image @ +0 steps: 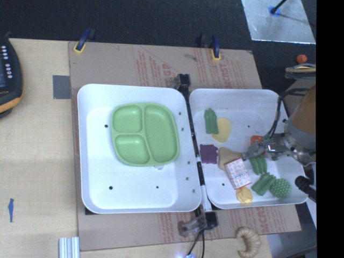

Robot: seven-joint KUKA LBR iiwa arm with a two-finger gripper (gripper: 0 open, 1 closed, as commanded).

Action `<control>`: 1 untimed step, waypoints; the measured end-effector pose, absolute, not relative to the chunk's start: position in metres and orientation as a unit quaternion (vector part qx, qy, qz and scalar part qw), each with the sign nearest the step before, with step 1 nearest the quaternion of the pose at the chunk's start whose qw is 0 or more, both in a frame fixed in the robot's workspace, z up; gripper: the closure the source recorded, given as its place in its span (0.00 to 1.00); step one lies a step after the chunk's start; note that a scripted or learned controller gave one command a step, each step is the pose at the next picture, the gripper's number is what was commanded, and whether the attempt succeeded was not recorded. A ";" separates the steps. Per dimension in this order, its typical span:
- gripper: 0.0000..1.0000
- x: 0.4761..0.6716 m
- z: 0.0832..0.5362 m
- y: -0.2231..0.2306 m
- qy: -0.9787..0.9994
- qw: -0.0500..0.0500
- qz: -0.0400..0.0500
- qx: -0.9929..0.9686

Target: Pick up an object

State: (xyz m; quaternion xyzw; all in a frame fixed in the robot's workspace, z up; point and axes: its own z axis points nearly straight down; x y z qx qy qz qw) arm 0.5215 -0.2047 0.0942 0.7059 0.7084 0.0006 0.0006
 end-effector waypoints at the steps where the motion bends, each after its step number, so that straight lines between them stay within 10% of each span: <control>1: 0.00 0.515 0.094 -0.183 0.709 0.001 0.000 0.705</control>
